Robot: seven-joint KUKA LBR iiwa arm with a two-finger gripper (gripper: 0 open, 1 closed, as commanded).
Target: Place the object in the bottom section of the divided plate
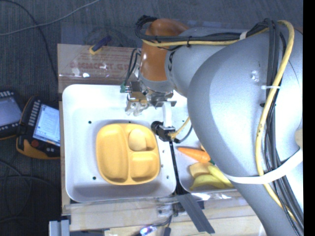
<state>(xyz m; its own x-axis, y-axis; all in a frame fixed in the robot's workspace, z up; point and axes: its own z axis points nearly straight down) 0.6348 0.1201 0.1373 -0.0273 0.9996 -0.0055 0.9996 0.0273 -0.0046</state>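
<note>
Yellow divided plate (114, 165) is sitting in the left bin (78, 107) | pale round object (137, 140) (seemingly light, smooth, slippery) is resting in its upper-right section; grasping across its middle looks best | gripper (139, 105) is hovering by the bin's far edge, grip state impossible to tell

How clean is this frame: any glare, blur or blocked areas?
Camera view: even lighting, sharp on the yellow divided plate; mild glare on the left bin's white rim; the grey arm, close to the lens, covers much of the right bin; the tool looks small and slightly soft.
</note>
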